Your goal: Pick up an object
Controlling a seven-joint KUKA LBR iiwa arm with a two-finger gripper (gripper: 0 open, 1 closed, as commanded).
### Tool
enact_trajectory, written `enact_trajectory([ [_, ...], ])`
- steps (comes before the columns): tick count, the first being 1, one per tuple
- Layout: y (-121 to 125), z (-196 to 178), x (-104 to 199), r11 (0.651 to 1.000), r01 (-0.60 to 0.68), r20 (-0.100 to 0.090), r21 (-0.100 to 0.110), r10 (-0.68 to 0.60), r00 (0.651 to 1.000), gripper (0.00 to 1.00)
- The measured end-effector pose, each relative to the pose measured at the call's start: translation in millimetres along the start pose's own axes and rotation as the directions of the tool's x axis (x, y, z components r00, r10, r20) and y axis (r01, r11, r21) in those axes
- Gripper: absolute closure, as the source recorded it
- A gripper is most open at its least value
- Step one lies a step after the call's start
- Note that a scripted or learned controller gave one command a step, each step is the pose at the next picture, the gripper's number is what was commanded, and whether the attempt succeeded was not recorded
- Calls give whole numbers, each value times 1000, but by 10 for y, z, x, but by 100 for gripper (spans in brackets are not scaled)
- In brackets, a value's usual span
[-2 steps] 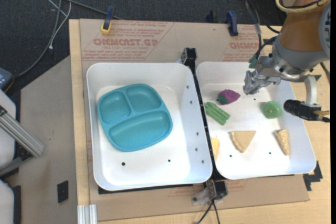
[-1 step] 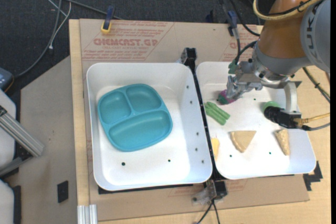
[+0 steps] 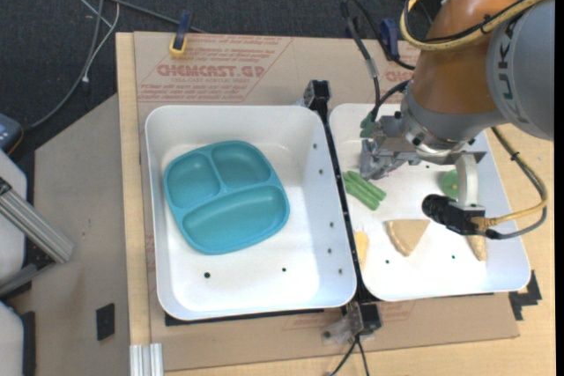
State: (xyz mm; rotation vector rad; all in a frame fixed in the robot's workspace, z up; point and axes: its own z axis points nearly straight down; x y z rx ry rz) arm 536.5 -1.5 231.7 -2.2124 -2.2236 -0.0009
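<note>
- The grey arm with the orange band (image 3: 467,40) is reaching into the right-hand shallow white bin (image 3: 507,273), its metal gripper (image 3: 374,165) hanging just above the green ridged plastic piece (image 3: 364,189)
- Nothing looks lifted; the pick seems to be at the approach stage, with grasping and raising left
- Whether the gripper is apart or together, I cannot tell
- A tan wedge-shaped piece (image 3: 406,235) is lying nearer in the same bin
- A smooth teal plastic divided plate (image 3: 226,195) is sitting in the left-hand white bin (image 3: 176,277)
</note>
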Motion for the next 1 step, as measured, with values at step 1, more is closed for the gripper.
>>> enact_trajectory([
  [1,-327,90,476,1000,0,1,3,0,1000,100],
])
